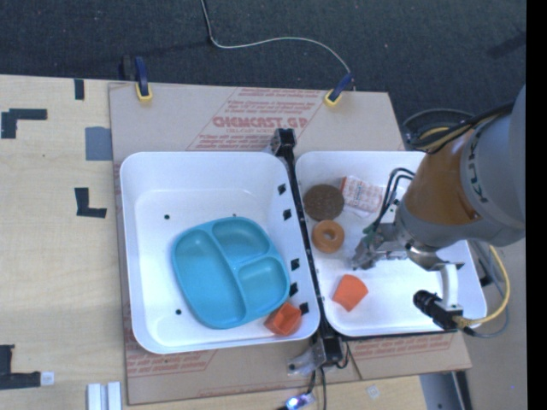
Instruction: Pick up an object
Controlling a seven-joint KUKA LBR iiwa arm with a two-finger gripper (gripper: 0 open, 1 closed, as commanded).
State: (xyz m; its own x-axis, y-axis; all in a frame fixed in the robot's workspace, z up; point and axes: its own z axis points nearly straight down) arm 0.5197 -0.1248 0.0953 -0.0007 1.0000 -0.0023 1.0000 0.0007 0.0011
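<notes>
In the right bin (pixel 402 314) lie a dark brown round disc (pixel 324 201), a tan ring (pixel 328 235), an orange block (pixel 349 291) and a white packet with red print (pixel 362 194). My gripper (pixel 369 254) hangs low over the right bin's middle, just right of the tan ring and above the orange block. Nothing shows between its fingers. The left bin (pixel 145 195) holds a blue divided plate (pixel 229 270) and a small orange-red object (pixel 285 319) at its front right corner.
A black divider (pixel 295 220) runs between the two bins. The grey arm with its orange band (pixel 436 186) covers the right bin's right side. A black cable (pixel 273 45) and two clamps (pixel 142 88) sit at the board's far edge.
</notes>
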